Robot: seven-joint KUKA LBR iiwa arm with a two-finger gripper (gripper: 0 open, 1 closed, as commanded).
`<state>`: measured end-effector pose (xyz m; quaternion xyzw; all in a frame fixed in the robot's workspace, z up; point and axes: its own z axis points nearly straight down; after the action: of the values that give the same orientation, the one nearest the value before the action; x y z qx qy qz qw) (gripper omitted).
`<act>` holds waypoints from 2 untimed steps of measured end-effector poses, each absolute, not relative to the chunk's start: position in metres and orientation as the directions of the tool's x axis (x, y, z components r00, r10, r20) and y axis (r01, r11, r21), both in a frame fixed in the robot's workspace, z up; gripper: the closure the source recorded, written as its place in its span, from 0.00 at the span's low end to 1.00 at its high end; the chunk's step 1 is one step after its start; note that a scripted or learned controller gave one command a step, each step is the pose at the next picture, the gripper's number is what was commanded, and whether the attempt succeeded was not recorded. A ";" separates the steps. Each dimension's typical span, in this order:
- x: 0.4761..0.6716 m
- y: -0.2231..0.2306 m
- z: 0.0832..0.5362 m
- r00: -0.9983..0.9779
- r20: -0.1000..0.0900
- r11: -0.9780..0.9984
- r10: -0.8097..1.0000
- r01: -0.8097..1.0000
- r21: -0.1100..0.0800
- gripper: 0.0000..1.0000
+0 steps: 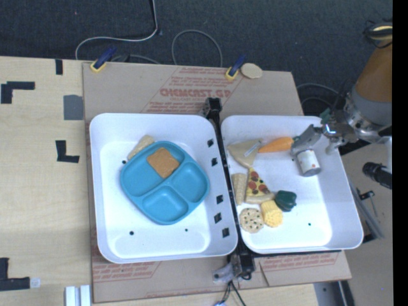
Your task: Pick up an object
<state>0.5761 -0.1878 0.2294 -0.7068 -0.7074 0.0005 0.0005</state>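
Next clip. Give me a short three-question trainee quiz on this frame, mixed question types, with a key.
1. True or false: the blue divided plate lies in the right bin.
2. Multiple choice: which item lies nearest the pincer? A) cookie B) carrot C) green pepper
3. Short answer: what sits in the plate's upper compartment?

Key
1. False; it lies in the left bin.
2. B, the carrot, just left of the pincer.
3. A tan square cracker.
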 end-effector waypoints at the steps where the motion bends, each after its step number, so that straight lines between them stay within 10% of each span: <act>1: 0.585 -0.099 0.078 -0.008 -0.002 0.008 1.000 1.000 0.001 0.00; 2: 0.587 -0.104 0.097 -0.002 -0.003 0.002 1.000 1.000 0.005 1.00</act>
<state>0.5870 -0.1037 0.0966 -0.7063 -0.7079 -0.0010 -0.0028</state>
